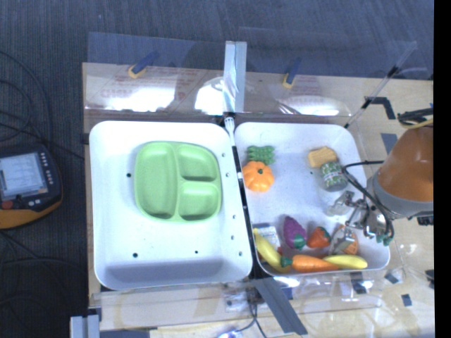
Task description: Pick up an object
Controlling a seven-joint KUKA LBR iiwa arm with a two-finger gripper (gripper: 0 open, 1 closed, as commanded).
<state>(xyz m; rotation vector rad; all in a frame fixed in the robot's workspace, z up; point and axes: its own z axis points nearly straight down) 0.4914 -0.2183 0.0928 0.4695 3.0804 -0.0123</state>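
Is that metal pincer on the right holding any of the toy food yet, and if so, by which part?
It cannot be told: the pincer sits low among the toys in the right bin, with nothing clearly in its grip.

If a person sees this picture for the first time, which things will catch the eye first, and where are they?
The green divided tray stands out most, lying alone in the left bin. Next comes the bright pumpkin at the upper left of the right bin, with toy food piled along that bin's near edge. The tool hangs over that pile's right end, below the arm's orange band.
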